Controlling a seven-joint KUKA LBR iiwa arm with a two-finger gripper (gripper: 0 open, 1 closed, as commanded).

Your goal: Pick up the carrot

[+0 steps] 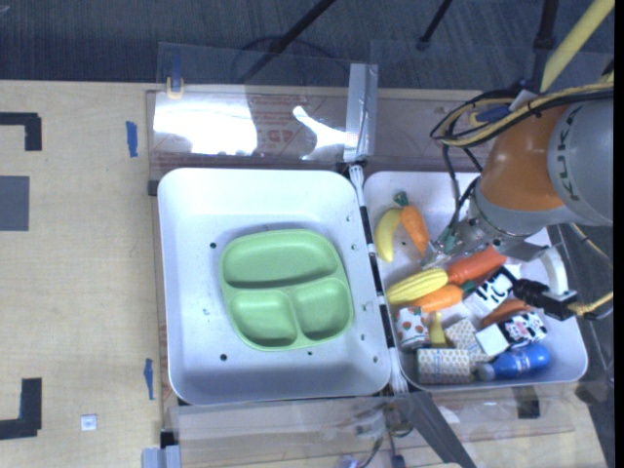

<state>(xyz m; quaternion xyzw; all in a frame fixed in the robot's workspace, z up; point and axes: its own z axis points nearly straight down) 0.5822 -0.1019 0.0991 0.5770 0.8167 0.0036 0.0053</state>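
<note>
Camera view: two white bins on tabletop (68, 261). Left bin (185, 213) holds one green divided plate (286, 288). Right bin (570, 359) crowded: one banana (387, 233), one corn cob (417, 285), one blue bottle (517, 363), several carrots; one carrot (414, 226) beside banana, near bin's far-left corner. Gripper (466, 245) low over right bin, opening cannot tell.

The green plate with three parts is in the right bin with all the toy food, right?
No. The camera view shows the green plate lying in the left bin. The toy food, like the carrot and banana, is in the right bin.
</note>
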